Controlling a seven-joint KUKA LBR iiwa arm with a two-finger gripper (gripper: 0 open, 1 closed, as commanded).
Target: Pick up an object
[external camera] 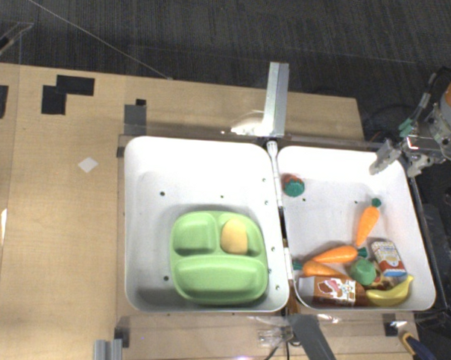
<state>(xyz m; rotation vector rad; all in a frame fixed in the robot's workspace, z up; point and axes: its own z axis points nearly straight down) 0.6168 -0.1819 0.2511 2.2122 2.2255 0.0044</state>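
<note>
Nothing grasped yet; the arm is off target. Candidates sit in the right bin (336, 218): a small carrot (367, 223) near its right wall, a bigger carrot (332, 255), banana (391, 292) and cartons crowded in the front right corner, a green-red ball (293, 187) alone by the left wall. Best bet, I'd say: the small carrot or the ball, both standing clear of neighbours, approached straight down and centred, away from the wall. The gripper (394, 154) hangs over the bin's back right corner, arm reaching in from the right, wrist tilted. Claw state: cannot tell, too small and blurred. The left bin (151, 172) holds a green tray (217, 276) with a yellow lemon (236, 236).
</note>
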